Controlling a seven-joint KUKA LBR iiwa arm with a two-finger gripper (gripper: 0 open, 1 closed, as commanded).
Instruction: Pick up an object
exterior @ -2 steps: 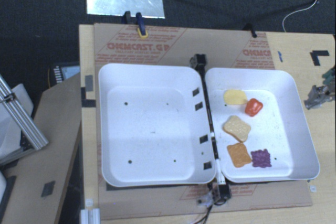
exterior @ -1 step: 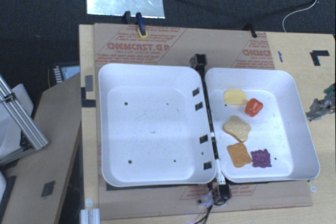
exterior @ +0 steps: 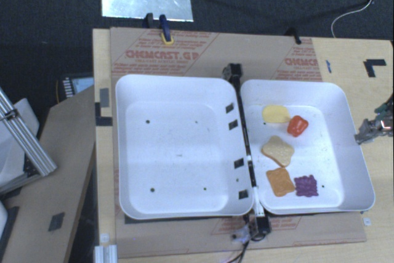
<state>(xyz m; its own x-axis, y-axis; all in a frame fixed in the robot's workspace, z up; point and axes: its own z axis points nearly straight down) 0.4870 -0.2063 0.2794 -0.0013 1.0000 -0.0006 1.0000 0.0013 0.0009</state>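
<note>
The bench (exterior: 203,49) carries two shallow white bins side by side. The left bin (exterior: 132,95) shows bare floor with a few small dark dots. The right bin (exterior: 354,157) holds five small items, all clustered toward its centre and near edge. A pale yellow piece (exterior: 275,113) lies furthest from the camera, with a red-orange pepper-like piece (exterior: 297,125) just beside it to the right. Below these rests a tan, lobed piece (exterior: 278,150). Nearer the front wall sit an orange square, toast-like piece (exterior: 280,182) and a purple grape cluster (exterior: 306,185), close together, the purple one on the right. None of the five appears stacked on another. The gripper (exterior: 372,129) is seen at the right margin, outside the right bin's outer wall and apart from every item; it is small and blurred, so its opening cannot be told. No item is seen between its fingers.
</note>
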